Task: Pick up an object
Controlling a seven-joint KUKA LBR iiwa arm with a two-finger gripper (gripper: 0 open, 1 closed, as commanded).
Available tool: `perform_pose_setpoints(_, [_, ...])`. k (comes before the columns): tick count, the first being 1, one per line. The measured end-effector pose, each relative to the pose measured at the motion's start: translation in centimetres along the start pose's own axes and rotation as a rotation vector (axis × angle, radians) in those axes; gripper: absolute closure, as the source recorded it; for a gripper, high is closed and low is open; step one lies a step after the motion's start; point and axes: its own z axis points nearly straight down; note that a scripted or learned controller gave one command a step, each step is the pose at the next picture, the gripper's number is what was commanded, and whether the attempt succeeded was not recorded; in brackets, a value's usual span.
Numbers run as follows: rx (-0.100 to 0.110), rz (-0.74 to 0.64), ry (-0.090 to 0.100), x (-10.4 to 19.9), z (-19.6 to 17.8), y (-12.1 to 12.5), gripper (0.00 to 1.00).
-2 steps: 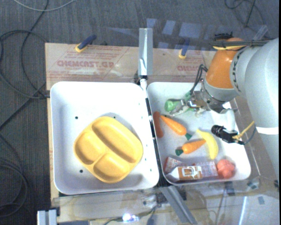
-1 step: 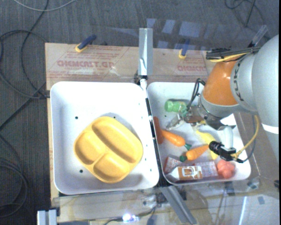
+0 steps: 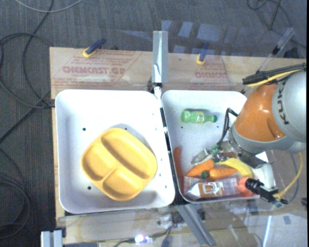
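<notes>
The wooden surface (image 3: 113,71) carries two shallow white plastic bins side by side. The left white bin (image 3: 72,117), well away from the claw, holds a large yellow plastic tray with three compartments (image 3: 119,162), lying at a slant. It looks stiff, light and smooth; its broad face offers nothing to pinch, so only the thin rim would serve, and I judge it a poor choice.

The right white bin (image 3: 195,99) holds the smaller things, and the claw (image 3: 220,151) hangs low over its near half, under the grey arm with its orange band (image 3: 257,118). Whether the claw is apart or together I cannot tell, as the wrist and clutter mask it.

Just beside and below the claw lie a flat white and orange packet (image 3: 212,189), a yellow banana (image 3: 239,166) and two orange carrots (image 3: 213,171), all touching in a heap. These look like toy food: light, rigid, slick and rounded, likely to squirt out unless taken across the narrow middle. A thin red stick-like item (image 3: 178,161) lies along the bin's wall, away from the claw.

Beyond the claw, apart from the heap, a small green plastic bottle (image 3: 196,117) lies on its side. It is light, hard and free-standing; gripping across its body seems the cleanest hold.
</notes>
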Motion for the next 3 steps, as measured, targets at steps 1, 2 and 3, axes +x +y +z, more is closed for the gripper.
perform_pose_setpoints(1, [-0.005,0.0,-0.002,-0.1,-1.0,0.2,1.0])
perform_pose_setpoints(2, [0.016,-0.002,0.009,-0.4,-4.9,-0.2,1.0])
perform_pose_setpoints(3, [0.017,-0.002,0.009,-0.4,-4.9,-0.2,0.0])
